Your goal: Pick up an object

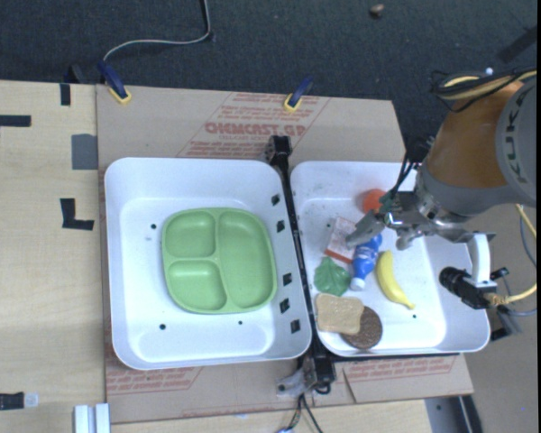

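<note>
Here gripper (385,221) hovers just above blue bottle (365,262); finger state cannot be told

Left bin (126,242) holds a green divided plate (219,260). In the right bin (451,332): blue-white bottle (365,262) at centre, banana (394,280) just right of the bottle, green leafy piece (333,277) left of it, bread slice (339,313) and brown cookie (368,329) below. Gripper (385,215) hangs just above the bottle.
</note>
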